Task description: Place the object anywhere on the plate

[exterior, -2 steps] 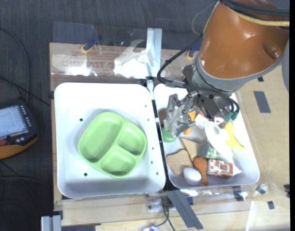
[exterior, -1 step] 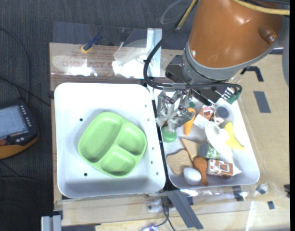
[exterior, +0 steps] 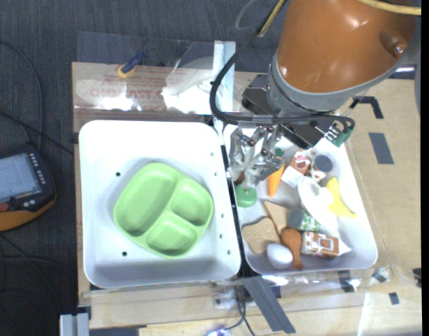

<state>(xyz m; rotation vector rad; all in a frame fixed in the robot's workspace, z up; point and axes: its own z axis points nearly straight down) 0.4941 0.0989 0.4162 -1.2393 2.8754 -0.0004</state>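
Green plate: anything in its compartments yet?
Nothing visible in the green plate; all three compartments show bare. It sits alone in the left bin. The tool is over the right bin's toy food, above a small green item.

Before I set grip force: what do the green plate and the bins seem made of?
Green plate: likely moulded plastic, matte with soft sheen, rounded compartments. Left bin and right bin: apparently glossy white plastic, with rounded, light-catching rims. Looks only.
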